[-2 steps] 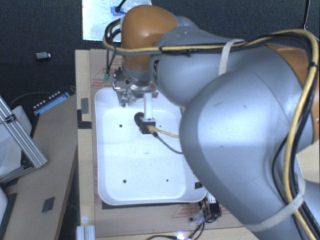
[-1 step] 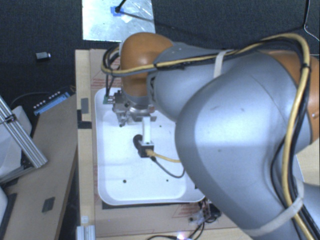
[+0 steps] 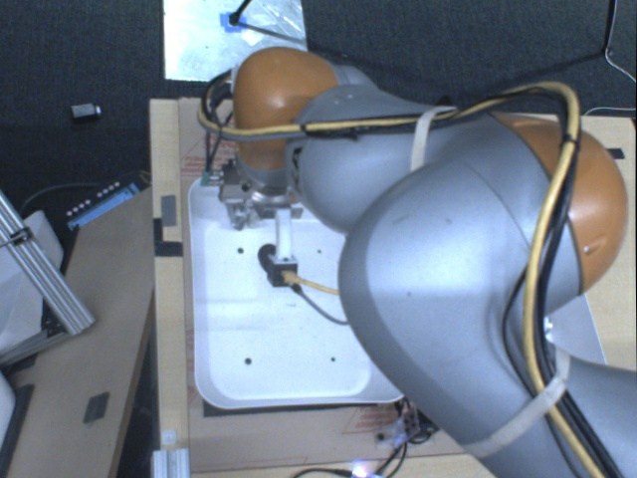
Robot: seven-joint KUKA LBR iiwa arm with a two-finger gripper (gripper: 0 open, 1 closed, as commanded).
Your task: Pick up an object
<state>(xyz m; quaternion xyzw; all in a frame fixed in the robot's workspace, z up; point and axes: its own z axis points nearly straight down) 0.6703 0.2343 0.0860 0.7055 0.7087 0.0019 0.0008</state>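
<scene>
Hand (image 3: 261, 205) sits over the back-left corner of shallow white plastic bin (image 3: 229, 371). Open or closed: cannot tell. Object likely hidden under grey arm (image 3: 448, 267), so bearing from hand unknown.

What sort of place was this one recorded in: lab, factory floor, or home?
Most likely a robotics lab or test cell: a grey-and-orange industrial arm reaches over a shallow white bin on a wooden bench, with aluminium framing beside it and dark carpet around.
</scene>
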